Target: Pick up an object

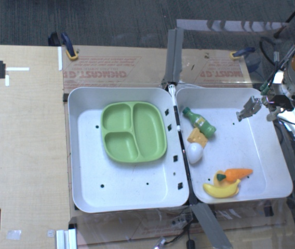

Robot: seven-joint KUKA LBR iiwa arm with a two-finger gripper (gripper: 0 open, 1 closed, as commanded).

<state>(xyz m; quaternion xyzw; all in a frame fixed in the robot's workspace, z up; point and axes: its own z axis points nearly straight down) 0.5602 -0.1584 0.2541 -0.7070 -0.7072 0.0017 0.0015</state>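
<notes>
The gripper (250,109) is hovering with fingers slightly apart, gripping nothing. The green bottle (199,122) is lying well to their left, the carrot (237,174) and banana (222,190) below them.

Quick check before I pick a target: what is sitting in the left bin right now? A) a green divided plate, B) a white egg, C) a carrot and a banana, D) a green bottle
A: the green divided plate lies in the left bin, while the green bottle, white egg, carrot and banana are all in the right bin.
</notes>
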